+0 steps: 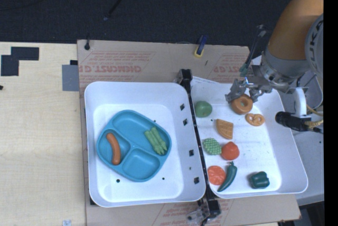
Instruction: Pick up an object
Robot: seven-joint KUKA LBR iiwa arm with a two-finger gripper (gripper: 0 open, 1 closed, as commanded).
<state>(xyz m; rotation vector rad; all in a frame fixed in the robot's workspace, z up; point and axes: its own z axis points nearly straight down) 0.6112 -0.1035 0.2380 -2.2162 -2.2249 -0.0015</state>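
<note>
Gripper [244, 94] sits low over the far part of the right bin [285, 167], its fingers closed around a brown donut [242, 105]. Just right of the donut lies a pretzel [254, 120]. Nearer are a green ball [203, 109], an orange wedge [225, 128], a tomato [230, 151] and a green pepper [259, 180]. The left bin [100, 98] holds a blue tray [132, 167] with a sausage [113, 148] and beans [156, 140].

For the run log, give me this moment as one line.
arm: over right bin | pincer: at doughnut, grasp unclear | pretzel: beside it | blue tray: left bin, holds sausage, green beans
</note>
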